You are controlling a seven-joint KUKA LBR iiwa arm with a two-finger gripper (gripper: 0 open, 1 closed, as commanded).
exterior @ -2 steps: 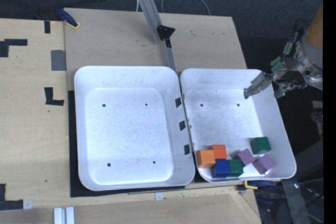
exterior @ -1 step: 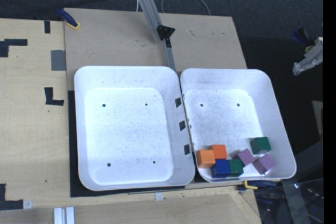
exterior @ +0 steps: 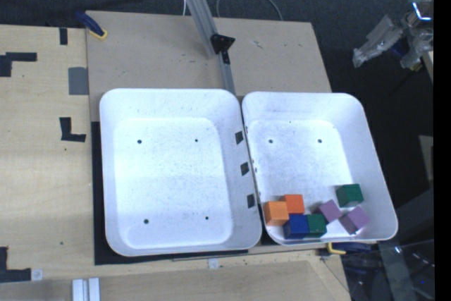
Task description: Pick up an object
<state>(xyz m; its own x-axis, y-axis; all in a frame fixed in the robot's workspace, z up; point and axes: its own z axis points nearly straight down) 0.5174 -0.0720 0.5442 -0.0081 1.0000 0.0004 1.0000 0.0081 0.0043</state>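
A pale wooden bench [exterior: 42,151] is carrying two shallow white plastic bins. The left bin [exterior: 169,173] is lying bare. In the right bin [exterior: 310,151], small coloured blocks are clustering at the near edge: orange cubes [exterior: 283,208], a blue cube [exterior: 297,225], green cubes [exterior: 349,194] and purple blocks [exterior: 352,220]. They are probably light, rigid, best pinched across flat sides. The gripper [exterior: 394,39] is hovering far right, off the bench; whether its jaws are spread I cannot tell.

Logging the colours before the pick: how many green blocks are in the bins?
2, both in the right bin: one green block near its right wall, another at the front beside the blue block. None looks hidden.
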